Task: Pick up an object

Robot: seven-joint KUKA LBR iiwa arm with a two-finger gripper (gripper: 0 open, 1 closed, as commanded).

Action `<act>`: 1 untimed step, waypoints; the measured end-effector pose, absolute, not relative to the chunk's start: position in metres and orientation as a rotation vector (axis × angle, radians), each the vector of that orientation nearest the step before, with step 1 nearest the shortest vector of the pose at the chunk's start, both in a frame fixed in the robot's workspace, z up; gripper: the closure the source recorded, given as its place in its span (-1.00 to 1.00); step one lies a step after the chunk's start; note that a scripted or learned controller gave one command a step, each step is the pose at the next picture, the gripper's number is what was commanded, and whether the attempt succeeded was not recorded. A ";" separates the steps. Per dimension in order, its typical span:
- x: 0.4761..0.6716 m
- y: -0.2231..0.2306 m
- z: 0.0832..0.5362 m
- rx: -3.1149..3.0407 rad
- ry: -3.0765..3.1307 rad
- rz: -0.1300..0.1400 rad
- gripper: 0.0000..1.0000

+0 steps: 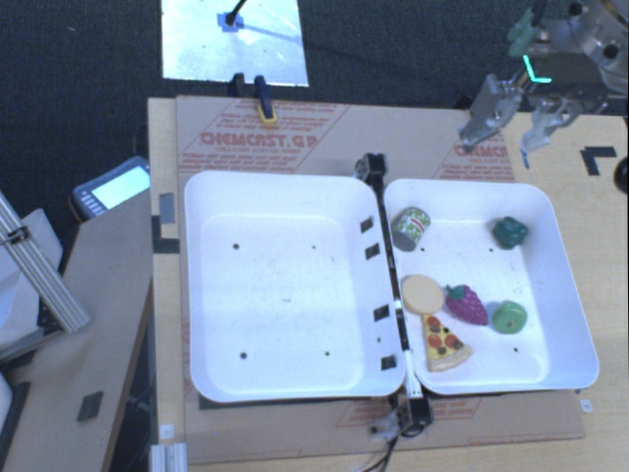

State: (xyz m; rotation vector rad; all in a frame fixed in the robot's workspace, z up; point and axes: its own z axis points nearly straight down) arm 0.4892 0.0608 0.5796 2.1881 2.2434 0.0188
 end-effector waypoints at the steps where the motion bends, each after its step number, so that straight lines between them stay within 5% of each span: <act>1: 0.490 0.061 0.591 2.183 2.245 0.023 1.00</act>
